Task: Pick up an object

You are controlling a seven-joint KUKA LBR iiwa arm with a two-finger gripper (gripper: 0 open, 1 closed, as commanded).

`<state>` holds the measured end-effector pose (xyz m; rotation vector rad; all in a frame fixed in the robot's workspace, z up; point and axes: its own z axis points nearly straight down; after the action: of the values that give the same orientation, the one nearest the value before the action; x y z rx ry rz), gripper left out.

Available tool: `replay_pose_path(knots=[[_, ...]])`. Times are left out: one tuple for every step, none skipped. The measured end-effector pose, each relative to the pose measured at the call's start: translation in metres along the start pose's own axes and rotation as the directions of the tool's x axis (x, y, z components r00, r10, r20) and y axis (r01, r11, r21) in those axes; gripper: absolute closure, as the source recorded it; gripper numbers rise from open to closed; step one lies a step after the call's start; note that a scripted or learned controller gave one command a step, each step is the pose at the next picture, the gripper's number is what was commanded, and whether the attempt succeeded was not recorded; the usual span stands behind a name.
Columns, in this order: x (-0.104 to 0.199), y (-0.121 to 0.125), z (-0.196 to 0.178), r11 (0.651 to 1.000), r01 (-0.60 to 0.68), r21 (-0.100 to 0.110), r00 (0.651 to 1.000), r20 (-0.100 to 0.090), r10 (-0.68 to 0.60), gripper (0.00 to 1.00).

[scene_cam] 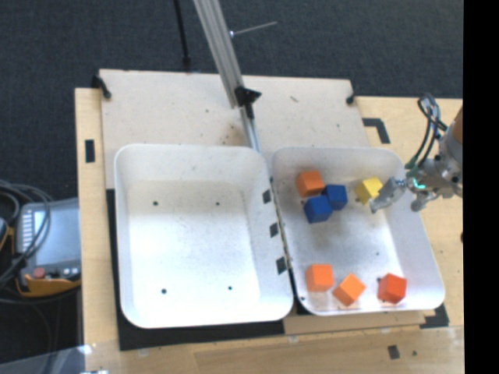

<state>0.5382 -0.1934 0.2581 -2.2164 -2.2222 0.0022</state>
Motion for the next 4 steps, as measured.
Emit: replay_pose_path(knots=[[0.0, 0.001, -0.002, 1.0, 0.0, -0.005, 1.0, 0.001, 0.0, 0.0], [-0.006, -0.003, 0.042, 1.0, -0.004, 0.0, 1.0, 0.003, 0.004, 0.0], [-0.016, 0.002, 0.098, 1.0, -0.005, 0.0, 1.0, 0.003, 0.005, 0.0], [-0.016, 0.004, 0.159, 1.0, -0.005, -0.002, 1.0, 0.003, 0.006, 0.0]])
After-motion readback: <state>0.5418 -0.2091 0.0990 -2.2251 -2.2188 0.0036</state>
